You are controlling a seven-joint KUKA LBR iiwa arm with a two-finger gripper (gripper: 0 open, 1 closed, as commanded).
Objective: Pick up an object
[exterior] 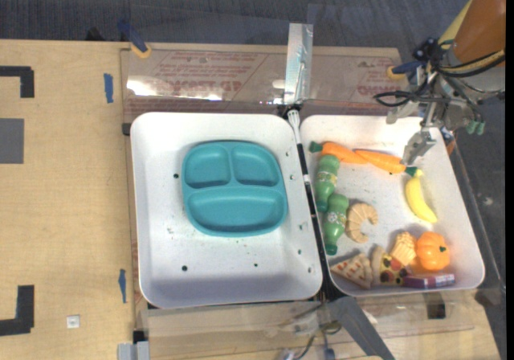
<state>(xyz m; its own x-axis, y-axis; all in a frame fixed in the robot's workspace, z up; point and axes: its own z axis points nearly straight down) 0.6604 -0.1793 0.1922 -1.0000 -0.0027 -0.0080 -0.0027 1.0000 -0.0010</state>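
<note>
near edge first: the pizza slice (357, 269) and pumpkin (432, 251) crowd the right bin (470, 214). further right and back, the hand (416, 149) hangs over the banana (419, 198), carrying nothing; its opening i cannot tell. best drop straight down, centred.

Bench (64, 190), light wood surface, is carrying two shallow white bins side by side, their inner walls touching. Left bin (152, 270) is sitting at the centre of the view; right bin (470, 270) is lying at its 3 o'clock. A clear plastic sheet (209, 77) with reddish print is lying flat on the bench at 12 o'clock from the bins, running behind both. Blue tape strips (108, 87) are sticking to the surface at 10 o'clock and 8 o'clock from the left bin. Black angular marks (20, 81) are showing along the bench's 9 o'clock edge
</note>
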